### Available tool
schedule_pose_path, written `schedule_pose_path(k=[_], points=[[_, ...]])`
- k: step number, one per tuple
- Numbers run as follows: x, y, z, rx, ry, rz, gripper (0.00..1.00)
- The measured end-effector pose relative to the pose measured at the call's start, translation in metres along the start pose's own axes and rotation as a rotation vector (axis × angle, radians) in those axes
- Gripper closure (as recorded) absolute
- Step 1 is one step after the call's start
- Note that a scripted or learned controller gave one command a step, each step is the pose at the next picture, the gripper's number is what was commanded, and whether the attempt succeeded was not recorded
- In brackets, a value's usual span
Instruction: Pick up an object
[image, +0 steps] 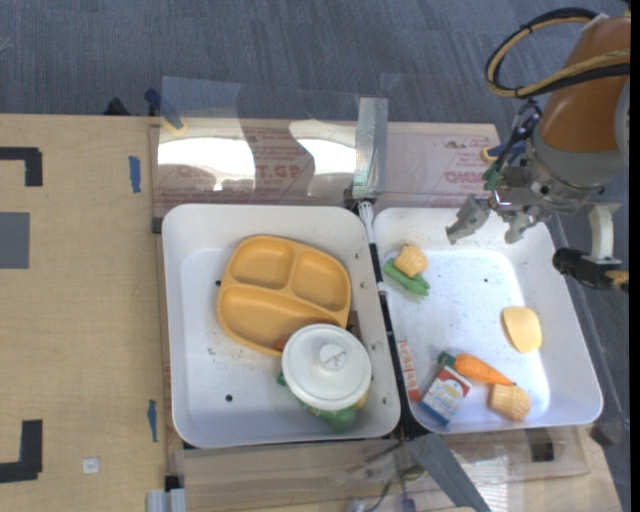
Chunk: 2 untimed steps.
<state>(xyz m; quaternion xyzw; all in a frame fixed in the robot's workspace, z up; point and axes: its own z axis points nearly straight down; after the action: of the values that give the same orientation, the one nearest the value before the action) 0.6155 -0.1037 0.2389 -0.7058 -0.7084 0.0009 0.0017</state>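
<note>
Camera view, near to far: right bin (575, 330) with small carton (446, 392), carrot (480, 369), waffle piece (510, 402), then yellow slice (522, 328), then corn cob (408, 265). Farthest, above bin's back rim, hand (492, 223), fingers spread apart, gripping nothing.

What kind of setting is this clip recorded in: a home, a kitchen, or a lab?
Most likely a robot lab's grasping bench, not a kitchen. Two shallow white bins sit side by side, one holding toy food such as a carrot and corn, and the gripper hangs open over the right one.
</note>
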Motion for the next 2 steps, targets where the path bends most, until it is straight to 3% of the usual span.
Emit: schedule_pose_path(k=[1,2], points=[[-0.016,0.01,0.152,-0.009,-0.002,-0.318,0.0],[-0.075,0.019,0.15,-0.005,-0.003,-0.248,0.0]])
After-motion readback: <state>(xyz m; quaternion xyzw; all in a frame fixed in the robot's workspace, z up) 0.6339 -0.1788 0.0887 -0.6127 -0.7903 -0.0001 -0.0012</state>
